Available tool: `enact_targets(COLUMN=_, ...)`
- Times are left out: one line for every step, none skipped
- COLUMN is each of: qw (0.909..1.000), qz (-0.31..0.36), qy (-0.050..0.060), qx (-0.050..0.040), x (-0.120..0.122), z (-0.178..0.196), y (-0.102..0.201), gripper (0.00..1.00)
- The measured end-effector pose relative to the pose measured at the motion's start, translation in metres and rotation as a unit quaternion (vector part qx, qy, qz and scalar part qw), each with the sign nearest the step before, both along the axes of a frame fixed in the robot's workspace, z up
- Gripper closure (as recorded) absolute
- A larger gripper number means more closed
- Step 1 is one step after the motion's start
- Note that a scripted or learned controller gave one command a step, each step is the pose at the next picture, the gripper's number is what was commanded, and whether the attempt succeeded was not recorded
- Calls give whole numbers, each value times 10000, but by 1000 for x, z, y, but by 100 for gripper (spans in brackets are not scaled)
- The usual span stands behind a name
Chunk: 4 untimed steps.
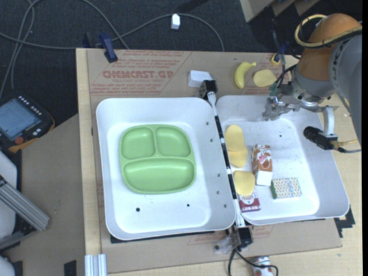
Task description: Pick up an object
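Nearest the cam in the right bin (pixel 322 203): a red packet (pixel 249 203), a patterned sponge-ish block (pixel 286 187), a yellow piece (pixel 244 181), then a brown/white carton (pixel 262 158) and another yellow piece (pixel 234 144), all long-ways running front to back along the divider. The gripper (pixel 275 107) sits at the far end of that bin, so the pile lies toward the cam and left of it, well apart. Can't tell how far the fingers are spread; nothing visibly between them. Left bin (pixel 109 171) holds a green divided plate (pixel 157 158). A banana (pixel 244 74) is on the cardboard (pixel 144 73) behind; dark floor w/ cables past that.
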<state>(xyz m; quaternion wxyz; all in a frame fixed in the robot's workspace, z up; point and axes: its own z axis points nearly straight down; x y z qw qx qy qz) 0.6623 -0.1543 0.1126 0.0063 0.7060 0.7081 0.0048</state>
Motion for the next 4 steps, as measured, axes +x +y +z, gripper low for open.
enact_targets(qw=10000, qz=0, qy=4, qx=0, x=0, z=0, y=0, gripper=0)
enact_targets(qw=10000, qz=-20, qy=88, qx=15, x=-65, z=-28, y=21, gripper=0)
enact_targets(qw=10000, qz=-19, qy=88, qx=18, x=-102, z=-28, y=42, gripper=0)
enact_targets(qw=10000, qz=-24, qy=67, qx=14, x=-100, z=-17, y=42, gripper=100)
